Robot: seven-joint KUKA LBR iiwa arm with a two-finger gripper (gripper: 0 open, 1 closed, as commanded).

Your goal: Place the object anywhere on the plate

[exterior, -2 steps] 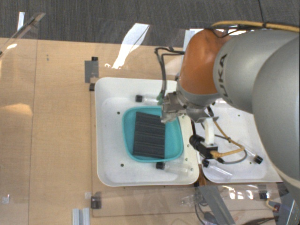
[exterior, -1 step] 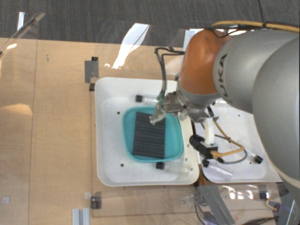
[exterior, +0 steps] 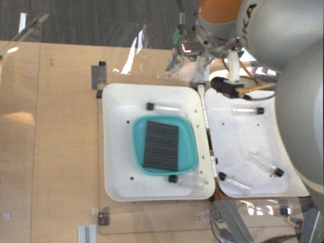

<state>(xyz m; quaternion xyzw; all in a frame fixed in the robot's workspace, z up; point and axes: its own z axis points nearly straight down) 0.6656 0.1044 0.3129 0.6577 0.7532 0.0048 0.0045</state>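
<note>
Up at the far edge of the bench, the gripper [exterior: 188, 67] hangs beyond the back rim of the left bin [exterior: 114, 135]; its fingers stand apart and nothing sits between them. The teal plate [exterior: 190, 146] lies in the middle of the left bin, and a dark ribbed block [exterior: 161, 145] rests flat on it, well inside the rim. Two clear tubes with black caps crowd the plate: one tube [exterior: 163, 107] lies just behind it, another tube [exterior: 188, 180] lies at its front edge, the cap touching the rim. In the right bin [exterior: 223, 135], three more capped tubes [exterior: 267, 165] lie scattered, well apart from each other. The grey arm [exterior: 298, 85] covers that bin's right side.
</note>
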